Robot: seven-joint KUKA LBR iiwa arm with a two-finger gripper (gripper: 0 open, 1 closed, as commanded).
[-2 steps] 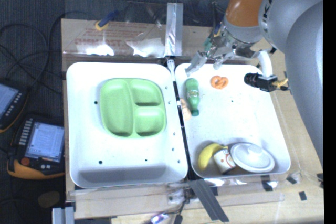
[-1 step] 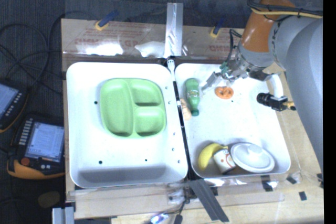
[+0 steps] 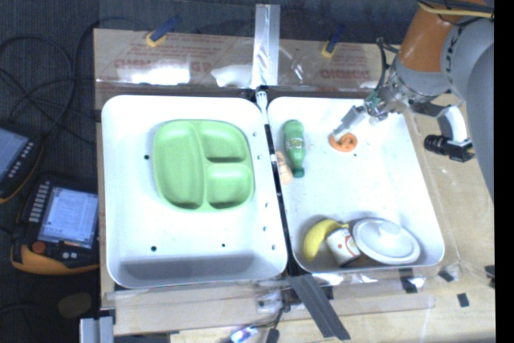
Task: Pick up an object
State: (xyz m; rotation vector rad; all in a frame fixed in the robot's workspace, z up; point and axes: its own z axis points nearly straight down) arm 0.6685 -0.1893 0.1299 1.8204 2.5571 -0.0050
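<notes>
Green bottle (image 3: 294, 146), label unreadable, gripper (image 3: 347, 127) near

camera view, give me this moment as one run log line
claw over right bin, above orange disc | nothing seen in grasp | green bottle at divider | green tray in left bin

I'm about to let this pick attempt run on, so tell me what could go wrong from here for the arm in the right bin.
1. The pincer sits just above the small orange disc, which looks flat and low, so the tips may scrape the bin floor or slide off it.
2. The green bottle lies close to the left beside the divider; a sideways move could knock it.
3. The banana, small jar and white bowl are crowded together in the near corner, so a grab there could catch two things.
</notes>
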